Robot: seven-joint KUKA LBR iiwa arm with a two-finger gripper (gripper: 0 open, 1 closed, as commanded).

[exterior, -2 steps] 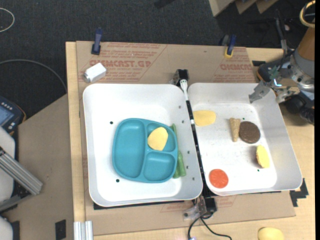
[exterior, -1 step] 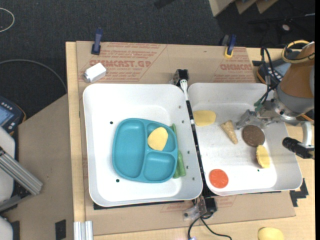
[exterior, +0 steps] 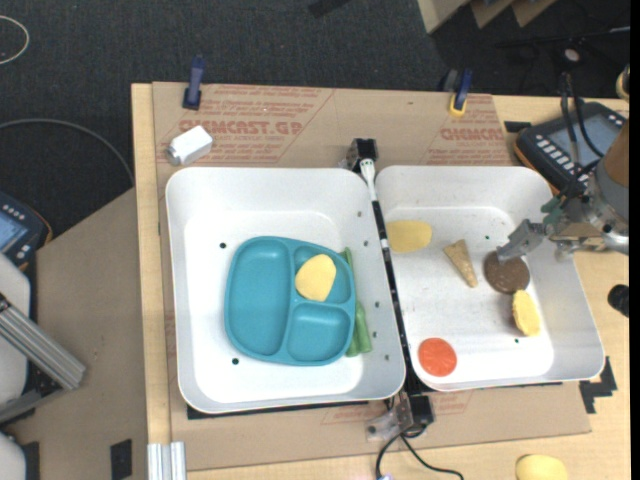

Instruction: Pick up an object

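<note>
Tool (exterior: 522, 240) hangs over the right bin (exterior: 560, 368), just above the brown disc (exterior: 507, 275); whether it's spread or pinched, I cannot tell. Nearby lie a wedge (exterior: 462, 262), a yellow piece (exterior: 525, 314) and an orange ball (exterior: 437, 356). Left bin (exterior: 190, 298) holds a teal tray (exterior: 262, 308).

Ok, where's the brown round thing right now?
The brown round piece lies in the right bin, near its right side, between the tan wedge and the yellow piece, just below the gripper.
</note>
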